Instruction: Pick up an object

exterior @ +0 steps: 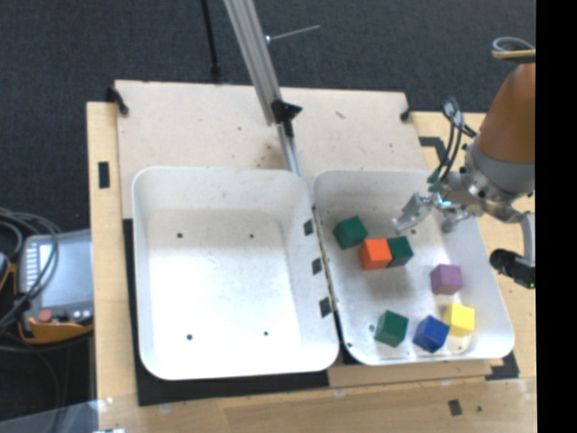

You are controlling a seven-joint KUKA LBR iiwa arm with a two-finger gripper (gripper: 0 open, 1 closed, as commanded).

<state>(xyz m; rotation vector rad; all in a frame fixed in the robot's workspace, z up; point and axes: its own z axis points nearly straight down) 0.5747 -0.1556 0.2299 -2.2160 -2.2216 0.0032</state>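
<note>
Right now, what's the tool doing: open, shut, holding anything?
Tool: over the right bin, above the orange block and the green blocks beside it; no block is seen in it; open or shut cannot be told.

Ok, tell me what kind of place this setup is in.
Most likely a robotics lab or test cell: a grey and orange robot arm reaches over two shallow white bins on a plywood bench, coloured toy blocks lie in the right bin, and an aluminium camera mast stands behind.
</note>
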